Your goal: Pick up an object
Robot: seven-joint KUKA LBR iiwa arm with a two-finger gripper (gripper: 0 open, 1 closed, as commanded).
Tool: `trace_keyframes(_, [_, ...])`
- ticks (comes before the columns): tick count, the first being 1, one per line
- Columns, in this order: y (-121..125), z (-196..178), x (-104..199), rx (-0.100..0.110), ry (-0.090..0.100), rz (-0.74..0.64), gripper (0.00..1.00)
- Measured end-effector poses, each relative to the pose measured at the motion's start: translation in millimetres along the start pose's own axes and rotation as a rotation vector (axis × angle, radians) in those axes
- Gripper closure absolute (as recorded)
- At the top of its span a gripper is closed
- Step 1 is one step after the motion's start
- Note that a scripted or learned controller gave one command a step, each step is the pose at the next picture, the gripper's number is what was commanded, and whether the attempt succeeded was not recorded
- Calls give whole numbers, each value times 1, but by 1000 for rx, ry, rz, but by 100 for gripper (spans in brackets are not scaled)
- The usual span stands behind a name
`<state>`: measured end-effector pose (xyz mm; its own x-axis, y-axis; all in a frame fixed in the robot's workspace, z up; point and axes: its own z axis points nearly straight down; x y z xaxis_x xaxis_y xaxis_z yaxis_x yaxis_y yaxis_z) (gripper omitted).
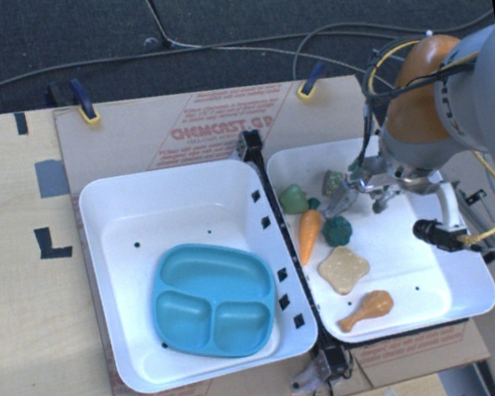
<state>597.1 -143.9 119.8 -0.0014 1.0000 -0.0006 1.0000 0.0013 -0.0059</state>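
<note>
Your gripper (351,186) sits low in the right bin (471,296), near its far edge; whether its fingers are parted you cannot tell. Just beside it lies the dark green piece (337,231) (probably light, hard plastic, slippery). Take it across its middle.

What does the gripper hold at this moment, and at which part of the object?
It cannot be told. The gripper is low in the right bin, close to a small grey-green object and the dark green toy, but no object shows between its fingers.
</note>
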Motion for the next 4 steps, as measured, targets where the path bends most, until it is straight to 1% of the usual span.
trace_keyframes(1, [0, 36, -1, -6, -3, 0, 0])
trace_keyframes(2, [1, 24, 0, -9, -3, -1, 100])
trace_keyframes(3, [3, -38, 6, -10, 1, -1, 100])
trace_keyframes(4, [-3, -97, 0, -10, 0, 0, 100])
